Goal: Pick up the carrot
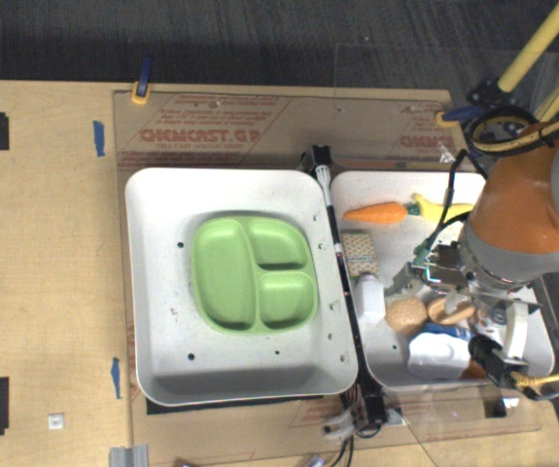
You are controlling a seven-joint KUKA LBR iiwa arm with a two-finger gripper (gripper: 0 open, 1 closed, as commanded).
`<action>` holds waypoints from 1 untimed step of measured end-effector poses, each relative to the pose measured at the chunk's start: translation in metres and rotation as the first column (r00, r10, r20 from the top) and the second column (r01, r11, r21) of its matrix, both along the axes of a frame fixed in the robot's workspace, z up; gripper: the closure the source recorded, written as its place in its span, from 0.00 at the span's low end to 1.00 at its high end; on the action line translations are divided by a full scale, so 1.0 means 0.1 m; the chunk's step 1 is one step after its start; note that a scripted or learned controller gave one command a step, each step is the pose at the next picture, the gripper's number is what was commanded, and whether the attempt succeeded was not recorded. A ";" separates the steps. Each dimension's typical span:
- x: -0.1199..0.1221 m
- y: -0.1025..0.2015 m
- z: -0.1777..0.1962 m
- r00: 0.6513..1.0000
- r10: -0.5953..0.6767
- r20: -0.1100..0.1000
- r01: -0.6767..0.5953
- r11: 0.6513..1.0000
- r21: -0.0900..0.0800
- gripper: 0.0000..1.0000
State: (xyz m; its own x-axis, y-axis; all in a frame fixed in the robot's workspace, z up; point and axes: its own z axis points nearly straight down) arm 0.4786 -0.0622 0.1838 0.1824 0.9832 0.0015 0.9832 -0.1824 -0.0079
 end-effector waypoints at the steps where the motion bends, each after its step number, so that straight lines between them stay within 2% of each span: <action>1: 0.00 -0.42 -0.36 0.998 -0.064 -0.001 0.064 0.998 -0.001 0.00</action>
